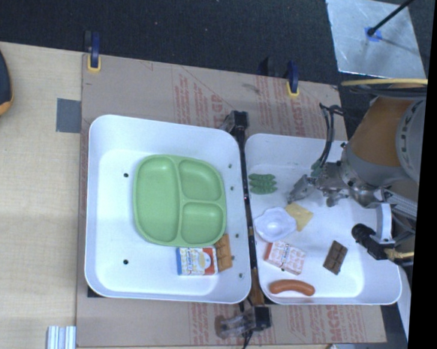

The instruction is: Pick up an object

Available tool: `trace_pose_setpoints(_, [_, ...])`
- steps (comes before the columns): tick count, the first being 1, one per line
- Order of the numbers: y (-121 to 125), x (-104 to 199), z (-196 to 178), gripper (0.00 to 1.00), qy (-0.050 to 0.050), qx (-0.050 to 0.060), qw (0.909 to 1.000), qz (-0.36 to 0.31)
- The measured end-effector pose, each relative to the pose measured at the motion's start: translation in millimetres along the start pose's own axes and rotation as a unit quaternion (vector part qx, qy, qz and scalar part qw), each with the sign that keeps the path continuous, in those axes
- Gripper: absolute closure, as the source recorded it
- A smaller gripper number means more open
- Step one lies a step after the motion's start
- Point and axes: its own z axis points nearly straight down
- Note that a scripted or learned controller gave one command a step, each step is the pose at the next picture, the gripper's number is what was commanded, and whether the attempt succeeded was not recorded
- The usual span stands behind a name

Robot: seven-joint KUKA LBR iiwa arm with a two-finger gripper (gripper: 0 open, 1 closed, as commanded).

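Observation:
My gripper [315, 196] hangs over the back of the right bin [375, 291], its grey fingers spread open with nothing between them. Just below and left of the fingertips lies a yellow wedge [300, 215]. Beside the wedge sits a white round cup [274, 224]. A green leafy piece [262, 183] lies at the bin's left wall. Further forward are a red-and-white packet [284, 256], a brown chocolate bar [335, 257] and a sausage [292, 288].
The left bin [107, 199] holds a green divided plate [179, 200], a small blue-and-white carton [196, 261] and a brown piece [224, 253] beside it. The arm's grey body with the orange band [383, 138] covers the right bin's back right corner.

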Motion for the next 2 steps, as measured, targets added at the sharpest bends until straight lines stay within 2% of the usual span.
trace_pose_setpoints(1, [-18.1,17.7,21.6,0.0,0.001,0.001,1.0,0.001])
trace_pose_setpoints(2, [-16.5,15.8,9.2,1.0,0.0,-0.001,1.0,0.002])
